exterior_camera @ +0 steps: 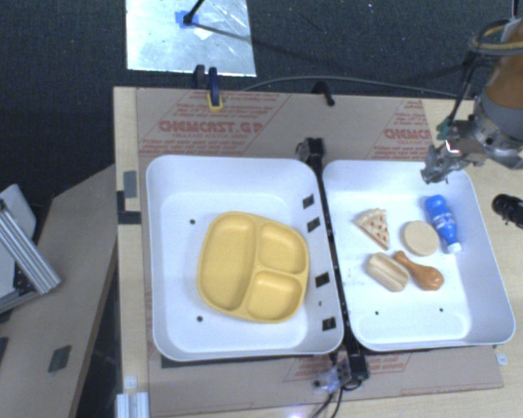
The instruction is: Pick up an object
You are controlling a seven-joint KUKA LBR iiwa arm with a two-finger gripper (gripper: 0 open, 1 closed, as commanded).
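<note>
The right bin (pixel 471 320) holds a blue bottle (pixel 440 222), a round tan biscuit (pixel 420 238), a pizza slice toy (pixel 375 227), a hot dog bun (pixel 388 271) and a brown drumstick (pixel 420 273). My gripper (pixel 438 168) hangs over the bin's far right corner, above and just beyond the blue bottle, with nothing visibly held. The grey arm with its orange band (pixel 510 85) reaches in from the upper right.
The left bin (pixel 179 198) holds a yellow divided plate (pixel 253 266). A black clip strip (pixel 318 225) runs between the bins. A blue clamp (pixel 213 85) sits at the bench's far edge, and a metal rail (pixel 17 246) lies at the left.
</note>
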